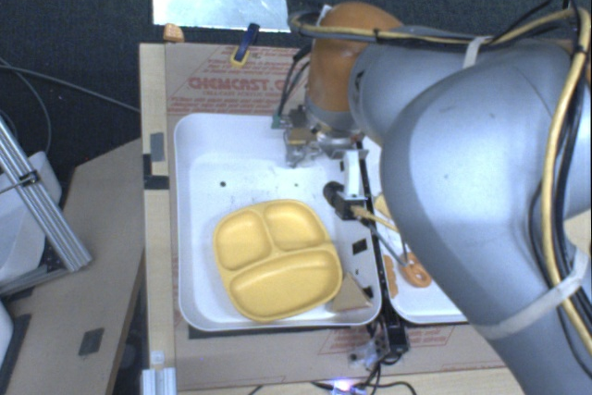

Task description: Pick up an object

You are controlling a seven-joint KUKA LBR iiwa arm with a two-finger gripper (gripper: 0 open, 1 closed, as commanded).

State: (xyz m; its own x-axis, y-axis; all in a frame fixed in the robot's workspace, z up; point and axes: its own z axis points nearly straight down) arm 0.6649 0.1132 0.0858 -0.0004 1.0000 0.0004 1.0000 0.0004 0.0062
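The grey arm with the orange band (338, 51) is being seen reaching in from the right, its bulk covering most of the right-hand white bin (435, 310). The pincer (303, 148) is being held low over the far part of the left-hand shallow white bin (199, 199), near that bin's far-right corner. Whether the pincer is released or clenched cannot be told: the tips are small and blurred against the bin floor, and nothing is being seen between them.

The yellow plastic divided plate with three compartments (277, 259) is lying flat in the same bin, nearer the camera than the pincer and slightly to its left, apart from it. A strip of bare bin floor is being left between the pincer and the plate's far rim.

A tan, flat triangular piece (353, 296) is lying just beside the plate's near-right edge, well on the near side of the pincer, in the bin's near-right corner. A small orange-brown ring-shaped object (416, 274) is being seen in the right-hand bin, to the right of and nearer than the pincer, partly under the arm.

Both bins are sitting on a brown cardboard sheet (213, 79) on the surface, which extends beyond the pincer on the far side.
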